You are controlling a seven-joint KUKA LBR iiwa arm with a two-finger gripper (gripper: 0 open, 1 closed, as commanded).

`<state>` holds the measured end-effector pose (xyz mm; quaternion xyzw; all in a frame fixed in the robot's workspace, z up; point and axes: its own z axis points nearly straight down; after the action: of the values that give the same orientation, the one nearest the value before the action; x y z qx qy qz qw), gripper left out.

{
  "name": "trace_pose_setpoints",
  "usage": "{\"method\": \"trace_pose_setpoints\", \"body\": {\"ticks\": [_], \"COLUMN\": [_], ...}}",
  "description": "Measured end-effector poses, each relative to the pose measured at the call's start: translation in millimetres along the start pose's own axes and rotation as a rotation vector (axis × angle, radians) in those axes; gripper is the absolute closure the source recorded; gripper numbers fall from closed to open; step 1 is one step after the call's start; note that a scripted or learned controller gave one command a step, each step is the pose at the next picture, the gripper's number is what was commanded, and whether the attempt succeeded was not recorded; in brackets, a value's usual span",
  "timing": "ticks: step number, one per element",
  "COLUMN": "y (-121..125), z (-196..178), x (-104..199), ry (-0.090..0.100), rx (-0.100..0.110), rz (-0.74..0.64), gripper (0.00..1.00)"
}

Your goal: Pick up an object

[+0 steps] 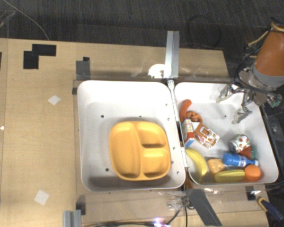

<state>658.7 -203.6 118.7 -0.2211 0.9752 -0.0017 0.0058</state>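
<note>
- Hovering over the upper right corner of the right bin (270,174), the gripper (234,103) has its fingers spread apart with nothing between them.
- Toys lie lower in that bin: a banana (197,161), a blue bottle (238,161), an orange ball (252,172) (all well apart from the fingers).
- A yellow divided plate (139,149) sits in the left bin (92,108).

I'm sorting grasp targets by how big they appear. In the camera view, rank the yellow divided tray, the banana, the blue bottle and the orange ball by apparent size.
1. Yellow divided tray, by far the largest.
2. Banana.
3. Blue bottle, close to the banana in length but slimmer, so that order is unsure.
4. Orange ball, smallest.
</note>
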Motion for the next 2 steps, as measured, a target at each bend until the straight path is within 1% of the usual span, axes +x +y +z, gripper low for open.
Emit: {"method": "trace_pose_setpoints", "body": {"ticks": [1, 2], "y": [0, 41], "z": [0, 29], "x": [0, 59], "ry": [-0.001, -0.001], "rx": [0.0, 0.001], "rz": [0.001, 0.168], "gripper": [0.0, 0.0]}}
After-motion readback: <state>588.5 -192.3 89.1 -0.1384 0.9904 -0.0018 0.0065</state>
